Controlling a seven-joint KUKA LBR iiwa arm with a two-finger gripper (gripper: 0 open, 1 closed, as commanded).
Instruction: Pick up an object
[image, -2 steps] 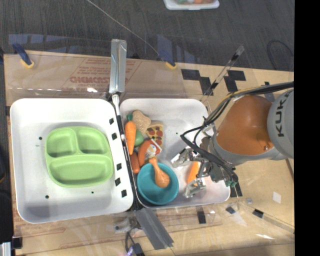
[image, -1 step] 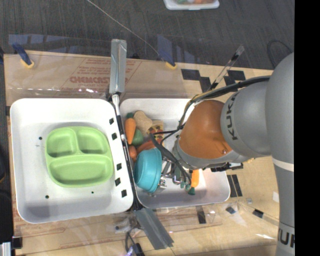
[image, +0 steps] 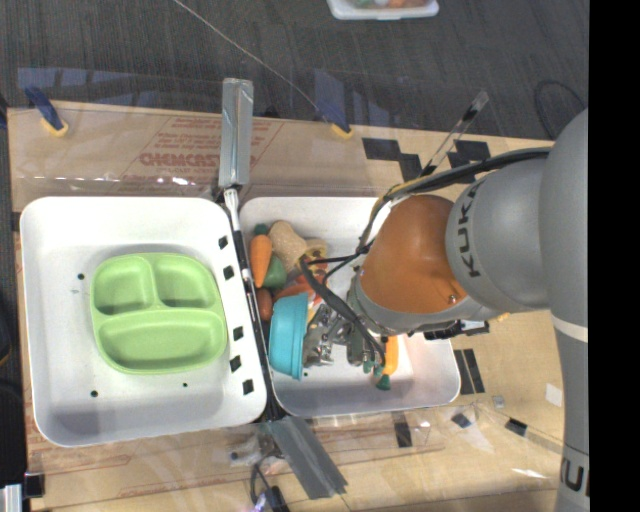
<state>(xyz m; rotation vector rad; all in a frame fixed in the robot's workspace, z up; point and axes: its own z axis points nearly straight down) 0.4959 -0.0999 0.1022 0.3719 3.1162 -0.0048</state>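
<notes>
My gripper (image: 336, 343) hangs low in the right bin (image: 430, 385), just right of a teal bowl (image: 287, 335) that stands on its edge against the bin's left wall. Metal parts of the gripper hide its tips. Behind the bowl lie an orange carrot (image: 260, 259), a tan bread-like piece (image: 287, 242) and some red and yellow toy food (image: 300, 283). An orange piece with a green end (image: 388, 361) lies just right of the gripper. The arm's orange band (image: 410, 262) covers the middle of the bin.
The left bin (image: 50, 300) holds a green divided plate (image: 158, 311). A grey metal divider (image: 236, 140) runs between the two bins at the back. A white tray (image: 383, 8) sits at the top edge. Cables (image: 450, 140) arc over the right bin.
</notes>
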